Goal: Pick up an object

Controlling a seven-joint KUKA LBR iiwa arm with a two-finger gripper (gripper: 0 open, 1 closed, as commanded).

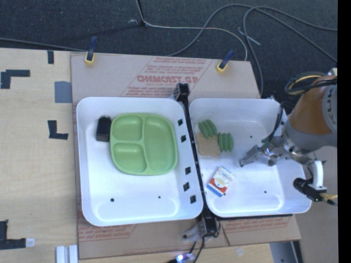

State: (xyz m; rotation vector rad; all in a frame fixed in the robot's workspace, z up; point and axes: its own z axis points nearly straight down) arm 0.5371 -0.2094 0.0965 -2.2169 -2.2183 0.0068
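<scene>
Grey two-finger gripper [245, 160] over the right white bin's [247, 204] bare floor; finger state indiscernible, nothing apparently held. Small white, red-and-blue packet [220, 181] lies nearby.

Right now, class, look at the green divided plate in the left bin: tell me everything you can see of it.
The pale green, plastic-looking divided plate is a rounded square with three compartments: two on its left side, one long one on its right. It lies flat and face up in the upper middle of the shallow white left bin. Nothing sits in its compartments. A small black block lies against its upper left edge.
</scene>
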